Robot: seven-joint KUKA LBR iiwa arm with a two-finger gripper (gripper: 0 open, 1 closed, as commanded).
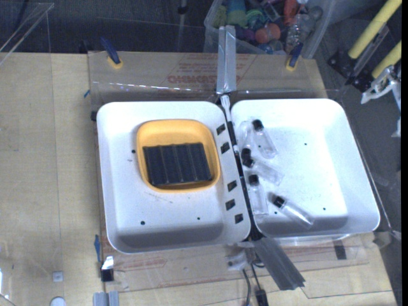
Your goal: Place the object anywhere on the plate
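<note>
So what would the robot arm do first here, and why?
Probably swing in over the right white bin and lower toward one clear plastic vial with a black cap. Several such vials lie along that bin's left side, while the square yellow plate in the left bin already carries a dark ribbed block.

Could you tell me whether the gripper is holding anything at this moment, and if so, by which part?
That cannot be told here. The small clear vials lie loose in the right bin, and the dark ridged object rests on the yellow plate in the left bin.

Glossy white plastic bins (306,116) — matt orange plate (177,130) — clear plastic vials (264,142)
</note>
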